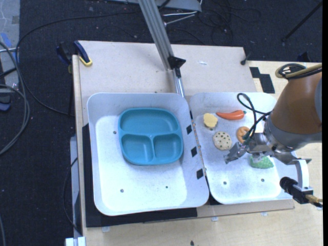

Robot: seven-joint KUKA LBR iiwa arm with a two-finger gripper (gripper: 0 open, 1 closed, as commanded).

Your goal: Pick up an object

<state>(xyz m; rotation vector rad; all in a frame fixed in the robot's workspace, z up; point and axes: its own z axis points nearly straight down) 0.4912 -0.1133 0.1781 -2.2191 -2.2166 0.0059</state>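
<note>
The hand (237,152) hangs low over the right bin (241,188), just beside the cookie (222,140); whether it is wide or narrow cannot be told. A blue tray (151,136) sits in the left bin (107,188).

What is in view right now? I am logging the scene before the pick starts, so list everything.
Bins: 2, white, side by side on the bench.
Tray: 1, blue, three compartments, in the left bin.
Chili pepper: 1, red-orange, top of the right bin.
Yellow piece: 1, yellow, left of the chili pepper.
Cookie: 1, tan with dark spots, below the yellow piece.
Orange piece: 1, orange, right of the cookie.
Green item: 1, green, under the arm.
Arm: 1, orange-banded, from the right.
Claw: 1, dark, low over the right bin beside the cookie.
</note>
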